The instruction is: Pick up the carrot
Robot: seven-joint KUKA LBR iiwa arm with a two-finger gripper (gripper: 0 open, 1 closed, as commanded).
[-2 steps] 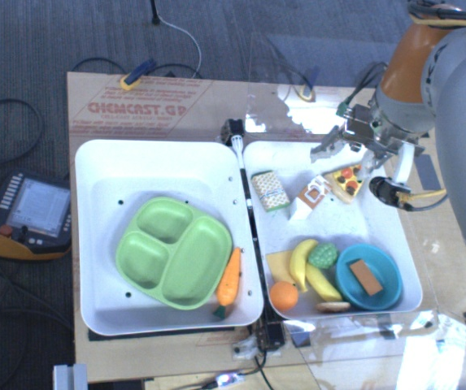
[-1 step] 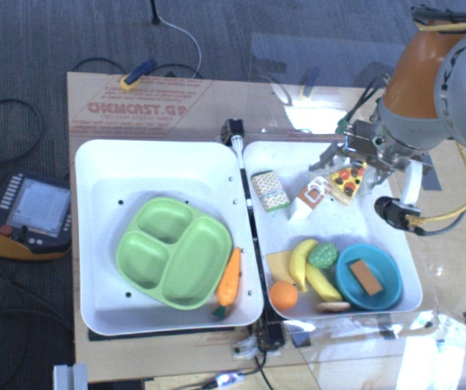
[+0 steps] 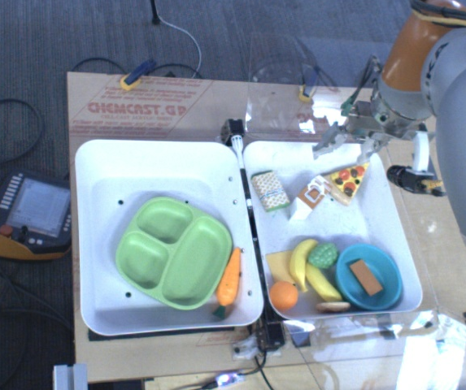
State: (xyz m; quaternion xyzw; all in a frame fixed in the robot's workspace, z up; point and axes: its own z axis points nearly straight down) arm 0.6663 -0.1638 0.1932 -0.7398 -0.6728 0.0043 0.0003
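Note:
The orange carrot (image 3: pixel 228 278) lies in the left bin (image 3: pixel 102 169) near its front right corner, with its green stem end toward the front. It rests against the right edge of the green divided plate (image 3: pixel 174 252). My gripper (image 3: pixel 349 145) hangs far from it, over the back edge of the right bin (image 3: pixel 394 210), just above a toy pizza slice (image 3: pixel 348 181). Its fingers are spread open with nothing between them.
The right bin holds a patterned box (image 3: pixel 269 190), a small carton (image 3: pixel 314 193), a banana (image 3: pixel 307 268), an orange (image 3: pixel 283 296), a green fruit (image 3: pixel 324 256) and a blue bowl (image 3: pixel 346 281) with a brown block. A black divider bar (image 3: pixel 246 193) runs between the bins.

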